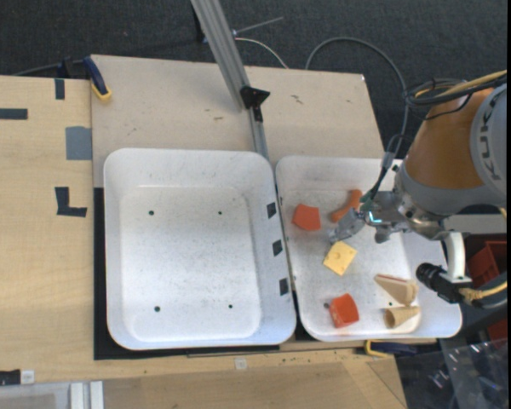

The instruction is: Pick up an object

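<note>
The right bin (311, 177) holds an orange-red block (306, 218), an orange carrot-like piece (347, 204), a yellow wedge (341, 258), a red block (344, 311) and two tan wedges (396, 290) (403, 317). My gripper (351, 225) reaches in from the right and sits low between the carrot-like piece and the yellow wedge, just right of the orange-red block. Nothing shows clearly between its fingers.
The left bin (187, 245) lies beside the right one, with a grey divider edge between them. A metal pole (226, 45) slants down to the bins' back edge. Black cables run behind the right bin, and the arm's body (447, 160) covers that bin's right side.
</note>
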